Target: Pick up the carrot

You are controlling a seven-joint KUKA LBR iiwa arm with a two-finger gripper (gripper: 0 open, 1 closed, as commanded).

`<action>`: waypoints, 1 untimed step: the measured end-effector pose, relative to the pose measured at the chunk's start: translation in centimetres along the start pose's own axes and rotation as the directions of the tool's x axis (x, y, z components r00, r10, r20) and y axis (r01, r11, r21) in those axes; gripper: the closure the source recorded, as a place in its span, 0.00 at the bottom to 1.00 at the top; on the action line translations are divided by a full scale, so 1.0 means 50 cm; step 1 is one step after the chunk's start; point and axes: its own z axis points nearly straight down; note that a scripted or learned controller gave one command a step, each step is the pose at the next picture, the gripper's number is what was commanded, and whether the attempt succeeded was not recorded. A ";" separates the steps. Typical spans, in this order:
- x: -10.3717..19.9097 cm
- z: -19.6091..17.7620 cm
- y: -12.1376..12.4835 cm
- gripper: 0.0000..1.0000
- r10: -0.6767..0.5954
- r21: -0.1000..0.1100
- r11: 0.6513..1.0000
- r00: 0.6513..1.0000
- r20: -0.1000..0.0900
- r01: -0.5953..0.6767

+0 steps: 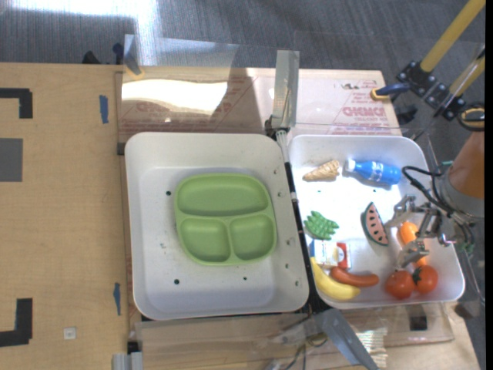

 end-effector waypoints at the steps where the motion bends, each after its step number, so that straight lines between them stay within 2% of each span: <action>1: -0.009 -0.027 0.001 1.00 -0.001 0.003 1.000 1.000 0.014 0.001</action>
